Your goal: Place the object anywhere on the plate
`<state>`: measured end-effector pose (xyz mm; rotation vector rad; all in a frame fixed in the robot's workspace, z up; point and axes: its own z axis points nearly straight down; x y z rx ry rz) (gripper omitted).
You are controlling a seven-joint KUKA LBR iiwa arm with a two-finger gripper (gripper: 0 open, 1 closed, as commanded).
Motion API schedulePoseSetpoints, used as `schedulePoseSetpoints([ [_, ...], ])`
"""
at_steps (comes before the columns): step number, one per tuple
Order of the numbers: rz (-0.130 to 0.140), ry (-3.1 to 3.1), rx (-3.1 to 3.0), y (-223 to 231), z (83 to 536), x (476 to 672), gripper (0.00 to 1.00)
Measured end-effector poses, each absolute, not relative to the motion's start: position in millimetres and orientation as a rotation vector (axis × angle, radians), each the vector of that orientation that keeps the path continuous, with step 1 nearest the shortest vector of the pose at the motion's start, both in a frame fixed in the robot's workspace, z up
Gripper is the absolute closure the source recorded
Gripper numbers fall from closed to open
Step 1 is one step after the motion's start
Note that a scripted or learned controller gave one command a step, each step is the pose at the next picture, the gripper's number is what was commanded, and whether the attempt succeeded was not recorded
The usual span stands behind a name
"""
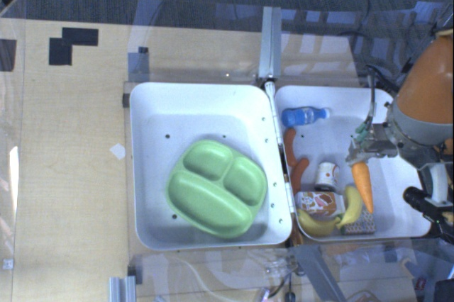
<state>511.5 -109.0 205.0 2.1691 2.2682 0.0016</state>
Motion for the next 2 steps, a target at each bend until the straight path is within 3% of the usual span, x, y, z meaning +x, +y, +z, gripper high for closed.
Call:
schedulePoseSetpoints([
  [1, 0.001, 2.268, 2.171, -118.1, 203.8, 543.9, 1.0],
  [2, 0.001, 2.268, 2.171, -118.2, 203.9, 543.9, 0.0],
])
